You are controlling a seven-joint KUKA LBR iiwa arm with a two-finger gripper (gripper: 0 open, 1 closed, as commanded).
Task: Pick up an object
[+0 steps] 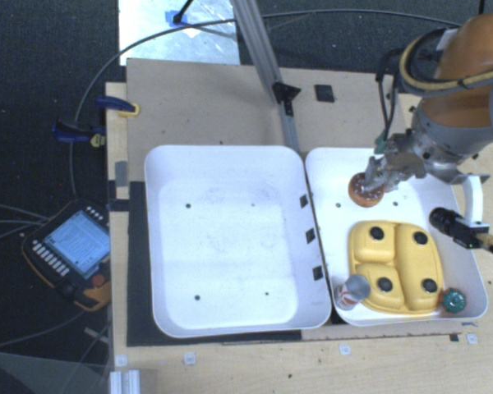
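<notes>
Looking from the front edge back: the yellow moulded block (396, 268) lies nearest in the right bin (329, 171), then a small brown disc (363, 190) directly under the gripper (381, 173), arm angled steeply down from the right. Its grip I cannot tell.

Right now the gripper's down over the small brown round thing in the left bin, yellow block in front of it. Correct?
Not quite: the bin is wrong. The camera view shows the gripper down over the small brown round thing in the right bin, with the yellow block in front of it in that same bin.
</notes>
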